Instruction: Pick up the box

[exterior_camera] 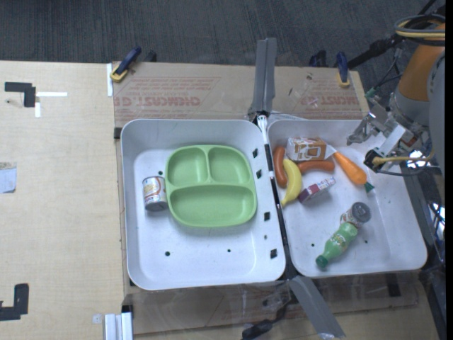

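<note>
The box [308, 148] is small, orange and white. It lies in the food bin [386, 250], close to the bin's far wall and a bit toward the side where this bin meets the other bin. The box lies flat. Its long side runs along the bin's far wall, tipped just a little.

The hand [374, 134] hangs by the same far wall, but at the bin's other side, the side the arm comes in from. I cannot tell if the hand is open or closed. Nothing looks held in it.

So the box lies sideways from the hand, along the bin's far wall. I think the hand has to slide that way first and then go down. Grabbing across the box's short width looks like the easy way, since the long side points toward the hand.

A carrot [350, 168] lies in the bin between the hand and the box, a little nearer the bin's middle. A red sausage [316, 166] lies right beside the box, on the side facing the bin's middle, and looks like it touches it. I think the hand could bump the sausage or grab it too, so it has to come down with care.
</note>
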You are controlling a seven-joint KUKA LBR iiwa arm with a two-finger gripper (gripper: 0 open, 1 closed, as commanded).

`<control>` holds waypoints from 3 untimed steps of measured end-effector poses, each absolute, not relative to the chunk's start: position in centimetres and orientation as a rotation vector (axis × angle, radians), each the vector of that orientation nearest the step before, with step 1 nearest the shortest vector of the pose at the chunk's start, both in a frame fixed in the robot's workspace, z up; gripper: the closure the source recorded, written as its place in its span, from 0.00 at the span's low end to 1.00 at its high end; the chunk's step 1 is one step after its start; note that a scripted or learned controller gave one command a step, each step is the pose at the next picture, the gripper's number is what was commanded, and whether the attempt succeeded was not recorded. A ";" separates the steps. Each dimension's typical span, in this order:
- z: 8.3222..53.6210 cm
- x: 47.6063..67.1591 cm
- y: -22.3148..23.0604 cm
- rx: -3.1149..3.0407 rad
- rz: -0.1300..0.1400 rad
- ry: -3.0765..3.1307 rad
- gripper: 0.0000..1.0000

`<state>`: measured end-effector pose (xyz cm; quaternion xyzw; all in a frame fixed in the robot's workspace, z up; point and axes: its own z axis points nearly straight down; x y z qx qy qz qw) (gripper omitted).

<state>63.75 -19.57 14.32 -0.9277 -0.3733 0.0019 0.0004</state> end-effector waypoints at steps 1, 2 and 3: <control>8.9 63.9 -9.5 -2.892 0.009 -1.220 0.00; 28.3 62.2 -8.1 -3.046 0.009 -0.769 0.00; 18.7 60.4 -2.2 -3.034 0.015 -0.807 0.00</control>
